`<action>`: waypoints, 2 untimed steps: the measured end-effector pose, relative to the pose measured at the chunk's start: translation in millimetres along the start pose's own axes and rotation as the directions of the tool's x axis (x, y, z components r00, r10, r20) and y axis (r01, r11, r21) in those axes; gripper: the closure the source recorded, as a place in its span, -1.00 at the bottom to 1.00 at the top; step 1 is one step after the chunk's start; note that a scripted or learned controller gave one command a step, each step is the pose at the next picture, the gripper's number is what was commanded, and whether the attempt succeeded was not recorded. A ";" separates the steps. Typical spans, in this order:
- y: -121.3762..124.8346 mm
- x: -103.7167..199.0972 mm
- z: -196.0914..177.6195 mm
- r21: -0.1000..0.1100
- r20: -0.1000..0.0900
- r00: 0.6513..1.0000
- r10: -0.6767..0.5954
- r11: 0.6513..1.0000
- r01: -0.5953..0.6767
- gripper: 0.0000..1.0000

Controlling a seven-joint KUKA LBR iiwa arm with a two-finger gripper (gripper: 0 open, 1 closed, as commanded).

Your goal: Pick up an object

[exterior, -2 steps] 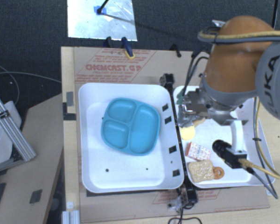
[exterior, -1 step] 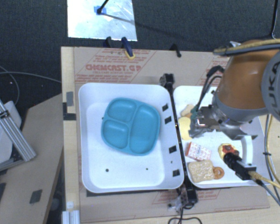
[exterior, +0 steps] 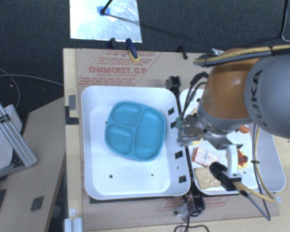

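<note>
A blue divided plate (exterior: 135, 130) lies in the middle of the left white bin (exterior: 99, 180). The grey and orange arm hangs low over the right white bin (exterior: 275, 178) and covers most of it. Its gripper (exterior: 188, 133) sits at the right bin's left edge, close to the wall between the bins. Just below it lie a red and white packet (exterior: 205, 155) and a tan, speckled flat piece (exterior: 206, 177). A small red and orange item (exterior: 241, 157) lies to the packet's right. An orange bit (exterior: 244, 128) peeks out beside the wrist.
A brown cardboard sheet (exterior: 121, 69) lies under both bins. A shiny foil sheet (exterior: 105, 13) is on the dark floor behind. Metal framing (exterior: 9, 139) stands at the far left.
</note>
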State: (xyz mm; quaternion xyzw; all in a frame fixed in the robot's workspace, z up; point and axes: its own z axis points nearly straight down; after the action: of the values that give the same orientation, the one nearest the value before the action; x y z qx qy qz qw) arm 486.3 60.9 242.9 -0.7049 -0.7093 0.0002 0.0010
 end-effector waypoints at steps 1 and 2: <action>7.6 69.6 -12.0 -0.005 -0.002 1.000 -0.005 1.000 0.005 1.00; -1.9 92.3 94.9 0.009 0.003 1.000 0.003 1.000 -0.003 1.00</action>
State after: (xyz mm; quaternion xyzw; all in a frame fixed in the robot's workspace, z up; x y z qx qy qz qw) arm 483.7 153.3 148.1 -0.7059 -0.7083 0.0042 0.0032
